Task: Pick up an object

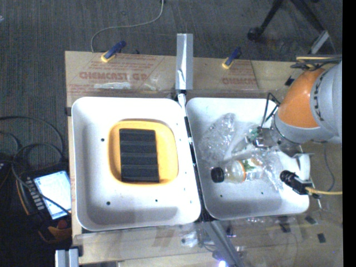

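Clear plastic bottle with a black cap [236, 171] lies ungrasped, lower right bin.
My gripper [261, 141] hovers just above; I cannot tell its jaws' state.

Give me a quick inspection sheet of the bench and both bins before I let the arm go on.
Surface: wooden bench bearing two white bins side by side, left bin and right bin.
Job's things: clear bottle with a dark cap lying on its side in the right bin; yellow tray holding a black ribbed block in the left bin.
Clutter: crumpled clear plastic in the right bin.
Grippers: pincer low over the right bin, by the plastic; grip not readable.
Cables: thin wire on the carpet; dark cables at left.
Surroundings: two blue-yellow clamps on the bench's far edge; lit screen on the floor; chair base.
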Robot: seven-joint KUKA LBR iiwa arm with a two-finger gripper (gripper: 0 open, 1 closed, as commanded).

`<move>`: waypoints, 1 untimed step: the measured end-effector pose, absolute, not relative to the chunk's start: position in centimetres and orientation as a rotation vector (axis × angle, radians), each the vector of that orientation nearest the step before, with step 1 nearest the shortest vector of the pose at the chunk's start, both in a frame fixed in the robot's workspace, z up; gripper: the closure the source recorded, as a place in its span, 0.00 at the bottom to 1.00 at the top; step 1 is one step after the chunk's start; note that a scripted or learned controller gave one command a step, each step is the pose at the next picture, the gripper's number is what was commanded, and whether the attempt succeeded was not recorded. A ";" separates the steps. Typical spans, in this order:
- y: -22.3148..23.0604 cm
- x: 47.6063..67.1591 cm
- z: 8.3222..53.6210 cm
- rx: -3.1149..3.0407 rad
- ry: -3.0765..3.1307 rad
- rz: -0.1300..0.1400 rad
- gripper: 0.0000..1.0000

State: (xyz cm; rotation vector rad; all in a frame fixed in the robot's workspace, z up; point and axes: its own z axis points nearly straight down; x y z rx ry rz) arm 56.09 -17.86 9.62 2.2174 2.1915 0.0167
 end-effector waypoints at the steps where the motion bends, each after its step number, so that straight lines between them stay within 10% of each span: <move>1: -17.8 56.1 10.5 2.217 2.194 0.017 1.00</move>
